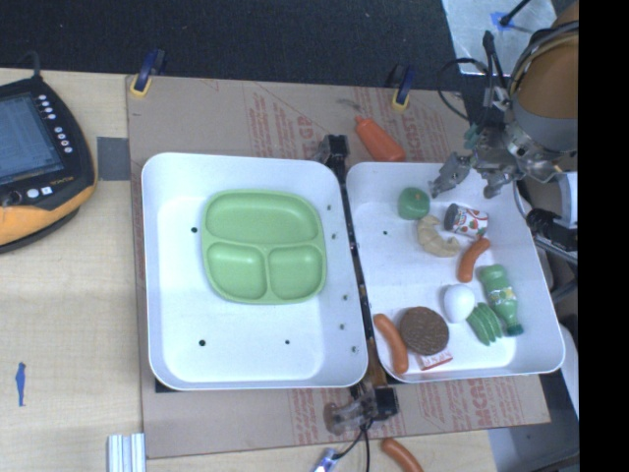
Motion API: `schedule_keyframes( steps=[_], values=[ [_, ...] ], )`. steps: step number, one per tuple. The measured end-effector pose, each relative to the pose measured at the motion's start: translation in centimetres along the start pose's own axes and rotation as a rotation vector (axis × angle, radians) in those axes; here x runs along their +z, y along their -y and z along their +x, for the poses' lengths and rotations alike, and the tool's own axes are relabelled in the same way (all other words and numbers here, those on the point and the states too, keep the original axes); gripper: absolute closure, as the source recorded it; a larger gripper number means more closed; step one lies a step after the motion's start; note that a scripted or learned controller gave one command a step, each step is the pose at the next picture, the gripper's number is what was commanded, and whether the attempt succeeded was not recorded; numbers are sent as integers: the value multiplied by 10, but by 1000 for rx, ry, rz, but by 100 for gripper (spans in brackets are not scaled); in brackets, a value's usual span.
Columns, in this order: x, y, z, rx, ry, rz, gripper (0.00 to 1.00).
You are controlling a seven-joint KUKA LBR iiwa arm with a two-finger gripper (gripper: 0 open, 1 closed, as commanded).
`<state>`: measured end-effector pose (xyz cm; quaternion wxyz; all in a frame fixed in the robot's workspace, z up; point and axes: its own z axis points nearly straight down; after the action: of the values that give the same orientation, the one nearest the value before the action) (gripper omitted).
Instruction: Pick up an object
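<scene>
**Nothing gripped yet: the claw hangs spread over the right bin's far edge**

Two white bins sit side by side on the bench. The left bin (pixel 177 264) carries a green tray (pixel 263 246) with three wells. The right bin (pixel 393 264) carries the pickable clutter: a green ball (pixel 414 203) at the far side, a beige lump (pixel 436 236) just nearer than it, a small can (pixel 468 221) to the right of those, a sausage (pixel 473 259), a white egg (pixel 458 302), green bits (pixel 493 305) at the right wall, a brown patty (pixel 425 329) and a second sausage (pixel 391 343) along the near left.

The gripper (pixel 477 173) hangs from the arm (pixel 545 77) over the far right part of that bin, its fingers splayed apart with nothing between them. The left fingertip (pixel 441 181) points toward the ball; the can lies just near of the claw.

I'd judge this to be the approach step: no pick has been made and no target is plainly chosen. The ball and the can are the closest candidates. The next move calls for centring over one of them, lining the fingers so they straddle it, then dropping and closing. The can touches the lump, so a finger could catch there; the ball stands freer but may roll.

An orange carrot (pixel 378 140) lies outside, beyond the bins.
</scene>
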<state>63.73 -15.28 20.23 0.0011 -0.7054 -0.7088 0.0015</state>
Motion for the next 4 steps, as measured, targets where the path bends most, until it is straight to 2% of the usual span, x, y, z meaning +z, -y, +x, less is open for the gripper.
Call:
schedule_keyframes(
  steps=[1,2,3,4],
  values=[
    [48,-18,8,-2,0,5,0],
    [105,38,34,0,3,-3,0],
    [107,-19,7,1,-1,-2,0],
    [38,20,-60,3,1,-3,0]
  ],
)
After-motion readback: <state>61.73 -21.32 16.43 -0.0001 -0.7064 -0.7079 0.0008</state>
